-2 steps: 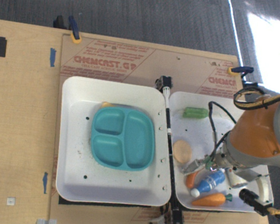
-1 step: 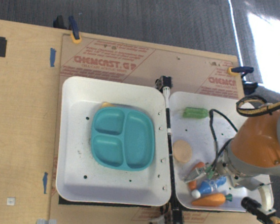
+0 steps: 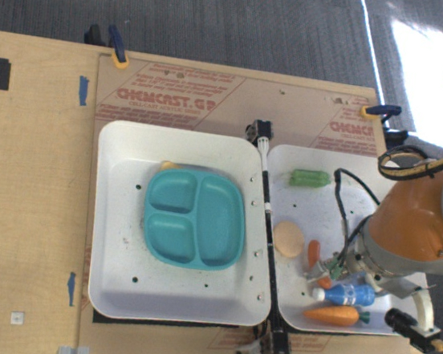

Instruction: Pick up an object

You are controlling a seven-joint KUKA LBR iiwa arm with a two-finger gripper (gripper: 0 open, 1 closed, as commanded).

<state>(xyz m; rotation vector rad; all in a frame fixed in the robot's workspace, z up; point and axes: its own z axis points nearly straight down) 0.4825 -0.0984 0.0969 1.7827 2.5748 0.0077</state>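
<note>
My gripper (image 3: 337, 268) hangs low over the right bin (image 3: 314, 209), below the orange wrist band, which hides most of it. Just under and in front of it lies a blue and white bottle (image 3: 349, 295), with an orange carrot (image 3: 333, 314) beyond it at the bin's front edge. A small red-orange piece (image 3: 312, 254) lies close to the gripper's left, next to a beige rounded object (image 3: 288, 238). A green item (image 3: 310, 177) lies at the back of the bin.
The left bin (image 3: 113, 198) holds a teal divided plate (image 3: 196, 217), with a small yellow thing peeking from behind its far rim. A black cable (image 3: 345, 192) loops over the right bin. Clamps sit at the cardboard's back corners.
</note>
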